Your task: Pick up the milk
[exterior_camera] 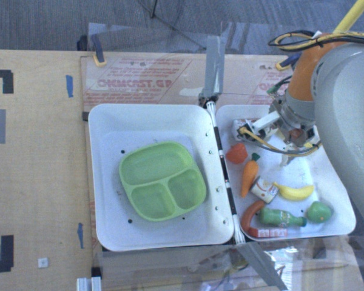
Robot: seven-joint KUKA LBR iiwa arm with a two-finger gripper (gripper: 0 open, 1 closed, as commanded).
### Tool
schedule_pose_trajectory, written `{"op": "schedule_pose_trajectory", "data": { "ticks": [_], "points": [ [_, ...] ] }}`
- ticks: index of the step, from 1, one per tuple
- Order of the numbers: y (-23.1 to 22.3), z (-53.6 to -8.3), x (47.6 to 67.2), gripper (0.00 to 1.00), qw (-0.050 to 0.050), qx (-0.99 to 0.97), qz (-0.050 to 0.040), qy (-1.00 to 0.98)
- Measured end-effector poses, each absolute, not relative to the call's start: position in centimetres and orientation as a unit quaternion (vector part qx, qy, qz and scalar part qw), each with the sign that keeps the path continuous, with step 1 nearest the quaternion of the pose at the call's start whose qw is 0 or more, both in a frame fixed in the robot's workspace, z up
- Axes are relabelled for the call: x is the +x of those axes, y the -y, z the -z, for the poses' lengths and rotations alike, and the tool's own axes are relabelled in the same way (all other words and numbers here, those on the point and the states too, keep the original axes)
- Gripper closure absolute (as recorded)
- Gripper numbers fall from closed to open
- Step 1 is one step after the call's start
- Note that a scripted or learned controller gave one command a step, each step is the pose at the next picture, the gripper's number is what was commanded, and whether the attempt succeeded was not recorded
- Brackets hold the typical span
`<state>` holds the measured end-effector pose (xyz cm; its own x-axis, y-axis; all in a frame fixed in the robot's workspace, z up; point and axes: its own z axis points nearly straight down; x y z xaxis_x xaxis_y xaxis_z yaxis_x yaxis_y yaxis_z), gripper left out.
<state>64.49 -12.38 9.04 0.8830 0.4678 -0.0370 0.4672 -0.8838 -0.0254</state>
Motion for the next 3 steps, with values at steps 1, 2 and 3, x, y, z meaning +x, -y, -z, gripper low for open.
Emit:
{"op": "schedule_pose_trajectory", "data": {
  "ticks": [1, 2, 3],
  "points": [
    [10.8, -9.0, 64.8, 0.0, 0.004, -0.996, -0.0202, 0.091],
    [10.5, -10.0, 65.7, 1.0, 0.001, -0.996, -0.002, 0.093],
    [10.5, -11.0, 65.7, 1.0, 0.002, -0.996, -0.0019, 0.091]
  ]
}}
